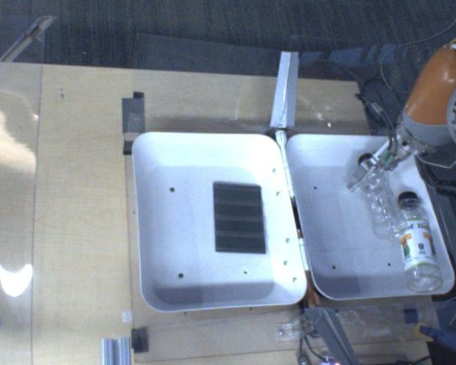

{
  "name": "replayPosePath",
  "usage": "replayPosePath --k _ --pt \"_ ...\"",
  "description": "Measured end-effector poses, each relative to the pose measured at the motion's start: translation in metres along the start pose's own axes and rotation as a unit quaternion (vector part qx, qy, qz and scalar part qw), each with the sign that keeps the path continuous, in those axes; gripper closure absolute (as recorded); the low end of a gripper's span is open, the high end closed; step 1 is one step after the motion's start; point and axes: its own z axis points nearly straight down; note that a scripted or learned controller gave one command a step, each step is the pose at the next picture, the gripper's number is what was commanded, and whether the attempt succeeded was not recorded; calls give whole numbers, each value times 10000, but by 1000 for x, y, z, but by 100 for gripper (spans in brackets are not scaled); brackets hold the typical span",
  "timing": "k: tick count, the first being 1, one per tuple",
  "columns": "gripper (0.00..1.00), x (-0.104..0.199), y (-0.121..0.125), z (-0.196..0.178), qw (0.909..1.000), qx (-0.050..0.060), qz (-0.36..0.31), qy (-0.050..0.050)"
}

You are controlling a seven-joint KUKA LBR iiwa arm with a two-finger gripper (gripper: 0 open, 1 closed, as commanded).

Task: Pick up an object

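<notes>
The left bin [159, 226] lies open around a flat black pad [239, 217]; bottles [410, 238] crowd the right bin's [327, 242] far side.

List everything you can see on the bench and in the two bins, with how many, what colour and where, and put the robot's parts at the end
bench: one, light wood, under both bins.
left bin: one, white, shallow, left of centre.
right bin: one, white, shallow, beside the left bin.
ribbed pad: one, black, rectangular, lying flat near the middle of the left bin.
bottle: one, clear plastic with a dark cap and a white, green and orange label, lying along the right side of the right bin.
metal bar: one, grey, running back from where the bins meet.
arm: one, grey with an orange band, coming in from the right.
gripper: one, pale, low over the upper right bin.
</notes>
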Motion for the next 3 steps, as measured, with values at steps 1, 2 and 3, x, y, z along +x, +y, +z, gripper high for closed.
replayPosePath --k 1,2,3 --pt "100 1 1 -11 10000 -5 -10 4" --pt "100 32 3 0 9969 -163 -753 -157" --pt "100 19 15 -90 9982 -159 -557 -154"
